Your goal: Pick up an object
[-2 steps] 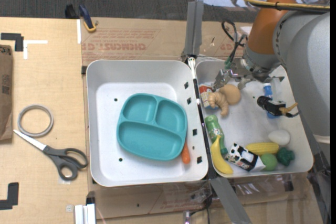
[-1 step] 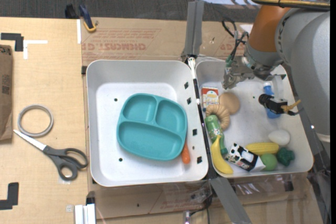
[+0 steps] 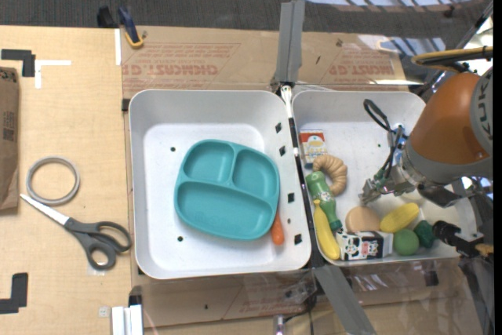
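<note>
While my arm reaches over the right bin (image 3: 345,102) from the right side, my pincer (image 3: 379,186) hangs low inside it, and at this angle its state is something I cannot tell; nothing visibly sits in it. Candidate objects are bunched in the bin's near half. Closest is the tan rounded piece (image 3: 361,218), just below and slightly left of the pincer. Yellow lemon-like piece (image 3: 399,215) lies just beside it, below-right of the pincer, long axis slanting up to the right. Green round piece (image 3: 406,242) and black-and-white carton (image 3: 365,246) sit further toward the near rim. Banana (image 3: 325,231) and green bottle (image 3: 319,188) run along the left wall, long axes roughly parallel to it, well left of me. Braided pastry (image 3: 332,170) is left of the pincer at about the same depth. My read: shortest move is a small drop toward the tan piece. Left bin (image 3: 149,169) holds a teal divided plate (image 3: 228,189); not relevant.
</note>
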Tool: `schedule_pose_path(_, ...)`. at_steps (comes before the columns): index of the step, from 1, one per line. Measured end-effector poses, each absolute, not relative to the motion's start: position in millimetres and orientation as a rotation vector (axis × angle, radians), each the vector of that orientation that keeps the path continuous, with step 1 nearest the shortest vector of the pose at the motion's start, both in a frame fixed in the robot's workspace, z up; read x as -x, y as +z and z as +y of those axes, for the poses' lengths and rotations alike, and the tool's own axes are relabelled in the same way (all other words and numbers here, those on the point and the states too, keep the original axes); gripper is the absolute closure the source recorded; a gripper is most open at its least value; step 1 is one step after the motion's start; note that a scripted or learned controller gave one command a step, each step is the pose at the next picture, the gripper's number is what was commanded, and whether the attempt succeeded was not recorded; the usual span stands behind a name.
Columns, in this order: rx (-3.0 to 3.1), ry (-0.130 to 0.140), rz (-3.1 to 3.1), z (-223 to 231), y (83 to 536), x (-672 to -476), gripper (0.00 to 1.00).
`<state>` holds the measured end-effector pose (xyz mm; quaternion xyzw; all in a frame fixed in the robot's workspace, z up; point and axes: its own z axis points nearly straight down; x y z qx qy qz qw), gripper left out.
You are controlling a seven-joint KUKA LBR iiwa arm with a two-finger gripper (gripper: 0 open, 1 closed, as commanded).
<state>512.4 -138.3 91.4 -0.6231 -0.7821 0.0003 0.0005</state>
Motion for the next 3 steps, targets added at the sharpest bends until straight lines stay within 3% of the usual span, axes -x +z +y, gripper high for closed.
schedule_pose_path(1, 1.957, 0.001, -2.457, -138.2, 91.5, -512.5, 0.00)
schedule_pose_path(2, 2.000, 0.002, -2.429, -102.3, 92.5, -548.6, 0.00)
schedule_pose_path(3, 2.174, 0.004, -2.271, -102.2, 91.5, -488.1, 0.00)
